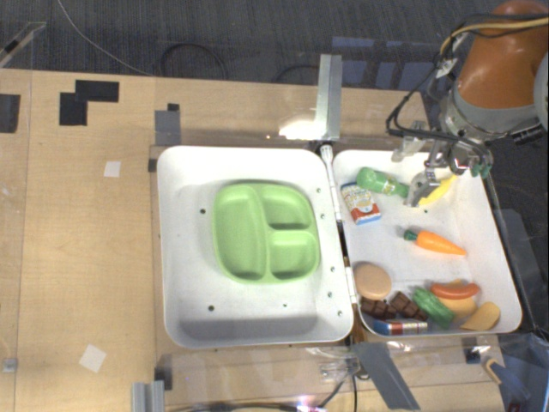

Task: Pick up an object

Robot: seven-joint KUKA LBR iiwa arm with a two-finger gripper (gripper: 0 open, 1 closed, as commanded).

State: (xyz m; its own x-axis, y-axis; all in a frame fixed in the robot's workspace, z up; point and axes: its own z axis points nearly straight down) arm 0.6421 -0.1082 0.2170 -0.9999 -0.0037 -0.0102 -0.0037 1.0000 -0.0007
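Note:
The right bin (502, 256) holds several toy foods. My gripper (425, 184) hangs low over its far end, right up against a yellow piece (441, 190); whether that piece is held I cannot make out. Just left of the gripper lies a green bottle (378, 181), with a small white, red and blue carton (362, 204) below it. An orange carrot (436, 243) lies mid-bin, nearer than the gripper.
The left bin (184, 307) holds a green divided plate (264, 232). At the right bin's near end sit a tan round bun (372, 279), brown chunks (391, 305), a green piece (434, 307), a hot dog (455, 290) and a tan piece (483, 317).

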